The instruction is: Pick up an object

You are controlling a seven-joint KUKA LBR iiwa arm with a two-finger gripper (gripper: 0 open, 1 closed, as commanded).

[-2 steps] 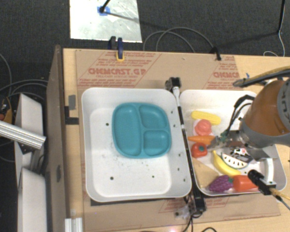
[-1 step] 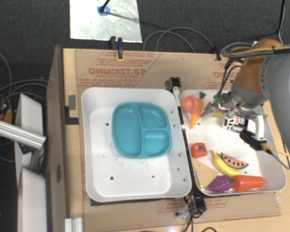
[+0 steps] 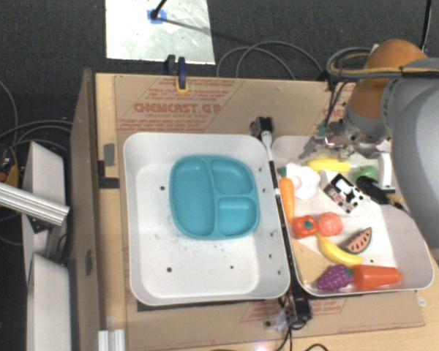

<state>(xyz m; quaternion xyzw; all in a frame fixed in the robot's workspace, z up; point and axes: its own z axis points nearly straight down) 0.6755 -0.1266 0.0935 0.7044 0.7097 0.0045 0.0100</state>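
Plainly, cardboard sheet (image 3: 177,104) reads "CHEMCAST" — behind the bins (image 3: 154,284).

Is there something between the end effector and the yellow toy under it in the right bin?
Nothing visible does. The end effector hangs at the far end of the right bin, directly beside the yellow toy, with no other object between them.
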